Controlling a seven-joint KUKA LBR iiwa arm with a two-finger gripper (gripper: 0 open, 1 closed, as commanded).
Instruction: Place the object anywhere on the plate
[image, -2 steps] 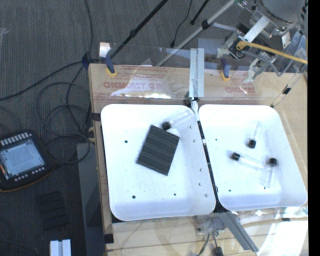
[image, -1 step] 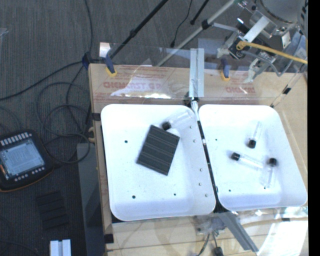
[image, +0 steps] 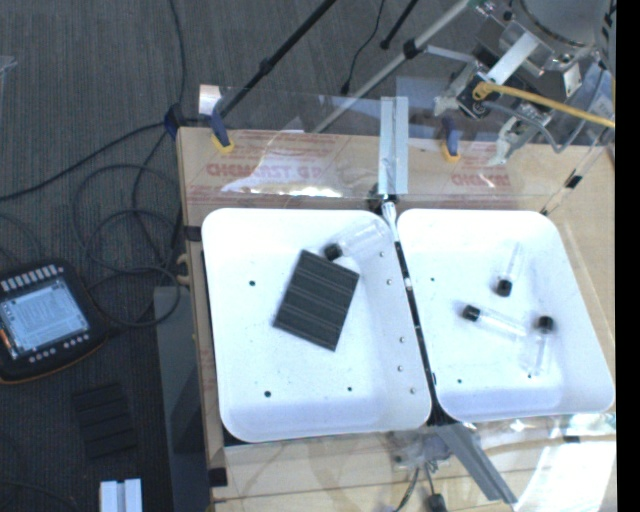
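A dark ribbed rectangular plate lies tilted in the left bin. A clear tube with a black cap rests at the plate's upper corner, close to the bin's right wall. Three more clear tubes with black caps lie in the right bin: one upper middle, one at the centre, one to its right. My gripper hangs high above the bench's back edge, beyond the right bin, far from every tube. Nothing shows in its grasp.
A clear screen stands along the back of the bench, held by clamps. A metal divider post rises between the bins. A teach pendant lies on the floor to the left.
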